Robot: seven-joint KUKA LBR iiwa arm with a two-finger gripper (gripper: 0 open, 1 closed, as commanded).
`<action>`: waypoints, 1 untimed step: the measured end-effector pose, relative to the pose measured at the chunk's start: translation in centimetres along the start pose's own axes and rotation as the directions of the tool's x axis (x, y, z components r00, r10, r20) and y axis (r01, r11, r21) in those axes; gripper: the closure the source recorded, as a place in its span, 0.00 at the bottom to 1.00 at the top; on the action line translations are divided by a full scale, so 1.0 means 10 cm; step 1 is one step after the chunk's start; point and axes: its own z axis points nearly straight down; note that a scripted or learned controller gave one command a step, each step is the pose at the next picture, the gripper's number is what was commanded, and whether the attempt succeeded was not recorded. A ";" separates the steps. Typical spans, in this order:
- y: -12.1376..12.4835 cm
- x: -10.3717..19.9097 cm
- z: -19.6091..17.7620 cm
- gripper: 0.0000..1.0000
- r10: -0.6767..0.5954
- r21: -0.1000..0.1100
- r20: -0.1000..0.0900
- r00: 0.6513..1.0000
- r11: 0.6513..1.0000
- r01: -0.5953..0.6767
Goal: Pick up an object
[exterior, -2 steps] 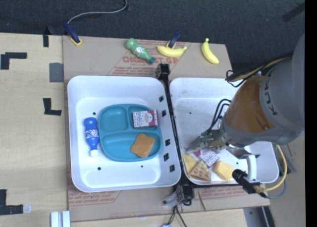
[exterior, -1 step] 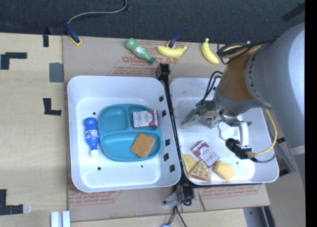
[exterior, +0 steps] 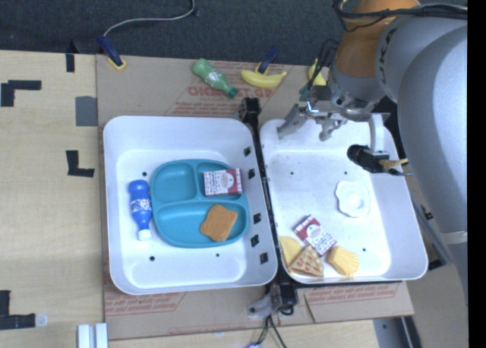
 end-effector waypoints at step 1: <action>-0.11 0.14 0.01 0.00 0.001 0.003 0.000 1.000 1.000 -0.001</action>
